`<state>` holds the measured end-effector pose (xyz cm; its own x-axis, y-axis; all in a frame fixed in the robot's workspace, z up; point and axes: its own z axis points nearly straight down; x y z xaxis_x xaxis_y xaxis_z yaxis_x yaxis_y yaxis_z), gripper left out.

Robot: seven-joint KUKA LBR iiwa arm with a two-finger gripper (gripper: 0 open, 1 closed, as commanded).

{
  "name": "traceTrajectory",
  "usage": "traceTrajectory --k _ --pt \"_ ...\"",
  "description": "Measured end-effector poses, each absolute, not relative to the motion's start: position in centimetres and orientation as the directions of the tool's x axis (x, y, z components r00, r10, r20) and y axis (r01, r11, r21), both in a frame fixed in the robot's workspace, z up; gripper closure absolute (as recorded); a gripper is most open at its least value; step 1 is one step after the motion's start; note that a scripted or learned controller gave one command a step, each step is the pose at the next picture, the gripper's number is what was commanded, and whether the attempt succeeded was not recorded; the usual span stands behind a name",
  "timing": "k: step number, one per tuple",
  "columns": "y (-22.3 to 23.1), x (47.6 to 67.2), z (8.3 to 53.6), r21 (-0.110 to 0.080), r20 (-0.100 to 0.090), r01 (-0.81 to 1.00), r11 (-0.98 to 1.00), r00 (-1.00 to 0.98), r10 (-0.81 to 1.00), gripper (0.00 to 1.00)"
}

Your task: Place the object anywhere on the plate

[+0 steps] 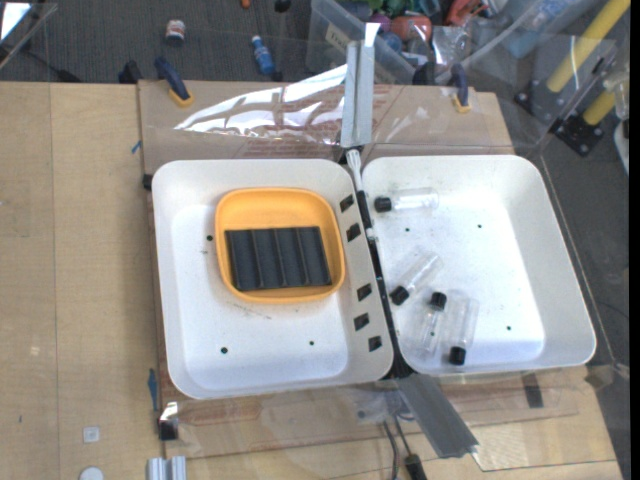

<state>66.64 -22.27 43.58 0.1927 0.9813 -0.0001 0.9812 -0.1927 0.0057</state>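
Single overhead view, read left to right

- Table (60, 268): bare wood surface at 9 o'clock of the bins. A blue clamp (172, 80) sits at the board's far-left corner, about 11 o'clock.
- Left bin (190, 348): shallow, white, with rounded corners. The yellow-orange plate (275, 203) sits above the bin's centre, toward 12 o'clock, flat on the floor.
- Black ribbed block (277, 256): dark rectangle with lengthwise ridges, lying flat inside the plate. It covers the centre and the 6 o'clock half, and its lower edge is close to the plate's near rim. It rests on the plate and nothing touches it from above.
- Crinkled clear film (270, 113): lies on the board at 12 o'clock of the left bin.
- Seam between the bins: a row of small black tabs (362, 293) runs along it. A grey upright bar (358, 93) stands at its far end.
- Right bin (520, 268): white, holding clear vials with black caps.
  - One vial (408, 202) lies on its side at 11 o'clock.
  - A second vial (415, 273) lies slanted near 8 o'clock.
  - A pair of vials (445, 323) lies side by side toward 6 o'clock, just beside the second.
- Clear tub of coloured toys (420, 8): off the table at 1 o'clock.
- Claw state: cannot tell
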Motion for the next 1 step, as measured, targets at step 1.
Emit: traceTrajectory --k 1 --pt "-21.63 66.66 43.55 0.003 0.001 0.967 -0.253 0.253 0.967 1.00"
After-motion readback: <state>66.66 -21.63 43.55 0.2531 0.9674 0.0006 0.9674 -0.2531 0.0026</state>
